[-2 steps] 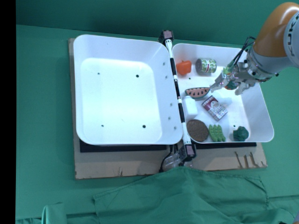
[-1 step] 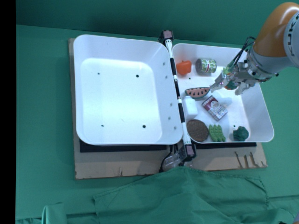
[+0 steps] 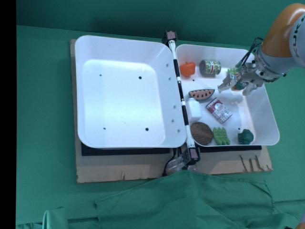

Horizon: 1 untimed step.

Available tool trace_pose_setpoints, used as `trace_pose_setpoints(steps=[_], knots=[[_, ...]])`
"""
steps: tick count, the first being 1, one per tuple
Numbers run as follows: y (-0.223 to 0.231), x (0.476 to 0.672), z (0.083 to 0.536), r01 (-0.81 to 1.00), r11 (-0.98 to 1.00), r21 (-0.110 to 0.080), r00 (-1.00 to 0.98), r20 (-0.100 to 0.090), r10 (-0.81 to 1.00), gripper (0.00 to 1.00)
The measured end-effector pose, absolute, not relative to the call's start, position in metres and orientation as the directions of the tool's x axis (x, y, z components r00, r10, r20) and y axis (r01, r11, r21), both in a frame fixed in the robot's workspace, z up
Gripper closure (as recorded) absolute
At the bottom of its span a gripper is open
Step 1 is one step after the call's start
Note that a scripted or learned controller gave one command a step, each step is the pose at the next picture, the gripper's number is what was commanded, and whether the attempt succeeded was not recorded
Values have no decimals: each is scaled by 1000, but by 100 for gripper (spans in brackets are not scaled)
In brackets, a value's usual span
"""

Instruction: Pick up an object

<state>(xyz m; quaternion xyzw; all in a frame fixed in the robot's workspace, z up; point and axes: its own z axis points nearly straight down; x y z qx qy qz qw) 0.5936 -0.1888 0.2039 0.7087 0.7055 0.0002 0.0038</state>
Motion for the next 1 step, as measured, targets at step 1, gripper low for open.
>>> trace_pose_setpoints(steps=[1], knots=[[-188, 593, 205, 1000, -4, 5, 4, -4, 1000, 0]])
